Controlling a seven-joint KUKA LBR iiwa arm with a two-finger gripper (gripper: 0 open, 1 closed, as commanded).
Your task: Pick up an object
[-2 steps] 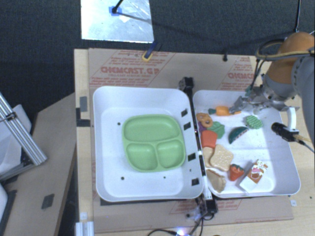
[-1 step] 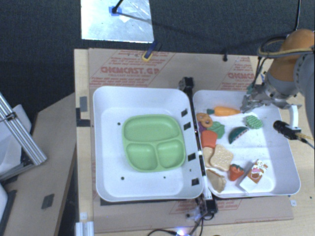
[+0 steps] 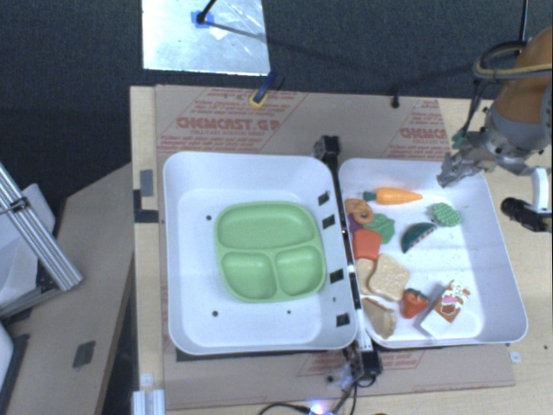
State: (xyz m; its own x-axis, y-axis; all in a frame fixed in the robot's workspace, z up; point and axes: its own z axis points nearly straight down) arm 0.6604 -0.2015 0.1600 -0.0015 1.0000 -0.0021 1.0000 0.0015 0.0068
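The right bin (image 3: 492, 223) holds several toy foods: an orange carrot (image 3: 397, 196), a green leafy piece (image 3: 446, 214), a dark green wedge (image 3: 418, 234), a pretzel (image 3: 359, 210), an orange-red block (image 3: 366, 244), a bread slice (image 3: 390, 277), a strawberry (image 3: 415, 301) and a small printed packet (image 3: 449, 303). My gripper (image 3: 452, 171) hangs over the bin's far right corner, above and right of the carrot. Nothing shows between its fingers.
The left bin (image 3: 186, 188) holds a green divided plate (image 3: 266, 251). A black hinge strip (image 3: 339, 232) runs between the bins. A shiny metal sheet (image 3: 205, 24) lies beyond the bench. A metal frame (image 3: 30, 232) stands at the left.
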